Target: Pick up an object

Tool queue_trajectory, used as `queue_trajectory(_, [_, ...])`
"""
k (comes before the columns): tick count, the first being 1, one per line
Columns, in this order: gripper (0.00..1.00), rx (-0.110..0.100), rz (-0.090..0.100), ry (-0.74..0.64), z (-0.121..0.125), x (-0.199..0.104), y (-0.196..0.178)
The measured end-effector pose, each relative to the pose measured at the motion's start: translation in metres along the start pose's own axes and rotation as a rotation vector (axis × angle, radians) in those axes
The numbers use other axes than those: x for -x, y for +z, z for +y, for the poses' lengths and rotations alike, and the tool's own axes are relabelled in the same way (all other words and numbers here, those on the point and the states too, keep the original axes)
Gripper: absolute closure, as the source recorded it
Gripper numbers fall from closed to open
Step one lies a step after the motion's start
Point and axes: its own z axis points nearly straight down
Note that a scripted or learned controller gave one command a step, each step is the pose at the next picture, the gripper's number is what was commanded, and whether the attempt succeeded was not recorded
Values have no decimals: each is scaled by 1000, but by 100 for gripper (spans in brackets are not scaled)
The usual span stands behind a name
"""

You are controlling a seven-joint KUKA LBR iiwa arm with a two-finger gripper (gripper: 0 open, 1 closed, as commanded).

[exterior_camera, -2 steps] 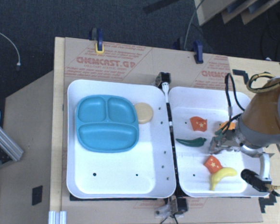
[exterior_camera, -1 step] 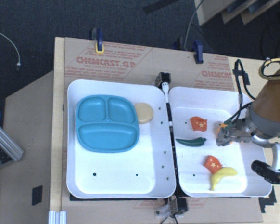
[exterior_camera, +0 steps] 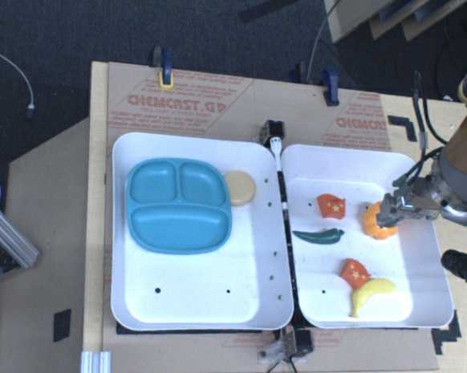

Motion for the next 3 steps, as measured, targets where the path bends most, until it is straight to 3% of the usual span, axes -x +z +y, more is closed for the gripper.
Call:
queue_trajectory(1, [100, -2, 0, 0, 10, 1, -47])
queue_trajectory(3, [100, -13, 6, -5, -9, -109, -23])
